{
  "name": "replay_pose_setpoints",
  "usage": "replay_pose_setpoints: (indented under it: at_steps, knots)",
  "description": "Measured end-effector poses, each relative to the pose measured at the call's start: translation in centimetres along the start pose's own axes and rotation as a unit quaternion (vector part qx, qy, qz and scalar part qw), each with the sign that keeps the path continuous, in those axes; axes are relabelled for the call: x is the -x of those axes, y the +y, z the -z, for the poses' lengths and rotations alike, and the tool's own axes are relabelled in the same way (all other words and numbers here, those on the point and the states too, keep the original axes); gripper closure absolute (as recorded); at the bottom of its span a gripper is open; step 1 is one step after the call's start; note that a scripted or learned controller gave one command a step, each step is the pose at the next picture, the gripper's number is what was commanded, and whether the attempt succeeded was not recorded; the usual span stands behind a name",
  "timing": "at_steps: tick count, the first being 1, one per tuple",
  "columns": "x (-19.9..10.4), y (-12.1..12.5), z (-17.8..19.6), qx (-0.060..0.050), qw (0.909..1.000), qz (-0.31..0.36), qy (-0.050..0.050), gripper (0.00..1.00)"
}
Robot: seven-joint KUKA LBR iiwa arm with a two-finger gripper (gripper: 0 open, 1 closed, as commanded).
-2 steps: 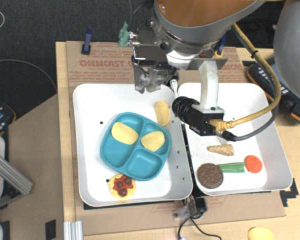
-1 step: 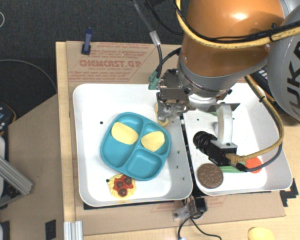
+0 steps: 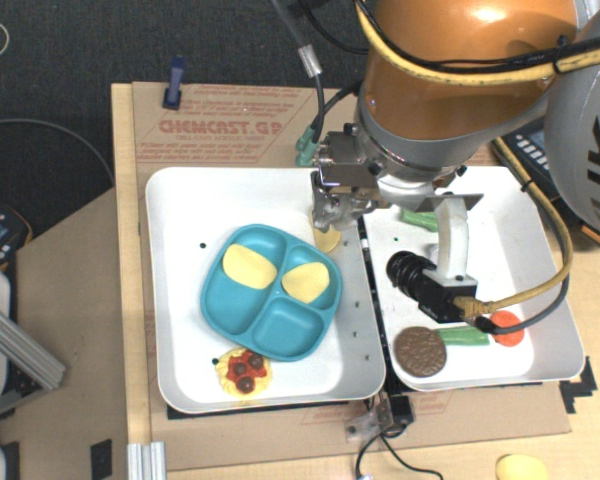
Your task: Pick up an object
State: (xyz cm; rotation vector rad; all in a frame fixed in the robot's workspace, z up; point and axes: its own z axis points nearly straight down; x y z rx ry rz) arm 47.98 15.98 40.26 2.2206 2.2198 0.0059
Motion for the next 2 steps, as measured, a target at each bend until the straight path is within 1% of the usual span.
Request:
replay_pose_setpoints:
  at_steps: [2]
  knots:
    - [-0.1,0.1,2.0,0.002,1.0000,0.000,0.001,1.00]
